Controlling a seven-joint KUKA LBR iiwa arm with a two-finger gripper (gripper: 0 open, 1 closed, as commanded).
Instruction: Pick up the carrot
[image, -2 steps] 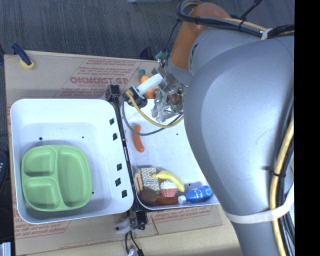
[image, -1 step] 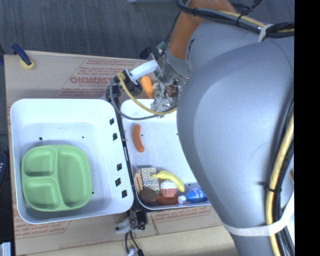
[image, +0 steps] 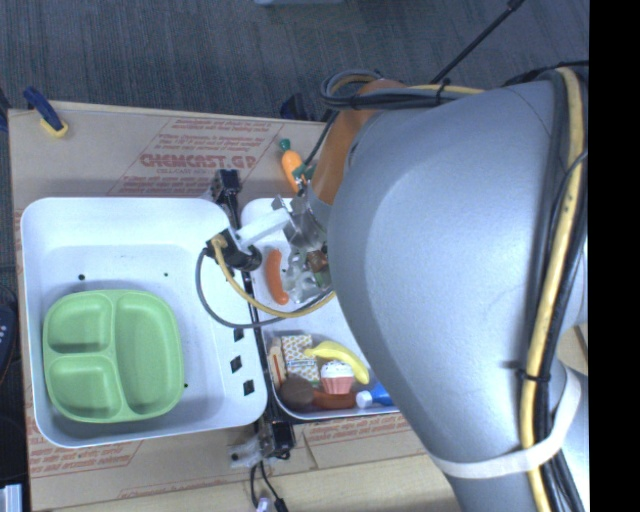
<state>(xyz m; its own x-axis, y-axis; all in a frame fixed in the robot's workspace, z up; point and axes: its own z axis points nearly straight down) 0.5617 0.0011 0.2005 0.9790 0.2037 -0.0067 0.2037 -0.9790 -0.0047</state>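
Note:
The carrot (image: 290, 166), small and orange with a green top, lies at the far edge of the right bin (image: 257, 214), just left of the arm's orange band. My gripper (image: 301, 260) hangs lower inside that bin, below the carrot and apart from it, beside an orange-red sausage-shaped piece (image: 275, 277). The big grey arm body covers most of the right bin and part of the gripper.
A green divided plate (image: 112, 352) lies in the left bin (image: 120, 225). The near corner of the right bin holds a banana (image: 338, 353), a cupcake (image: 337, 377), a waffle piece (image: 296, 350) and a brown item (image: 300, 392). Black cables (image: 222, 285) loop over the divider between the bins.

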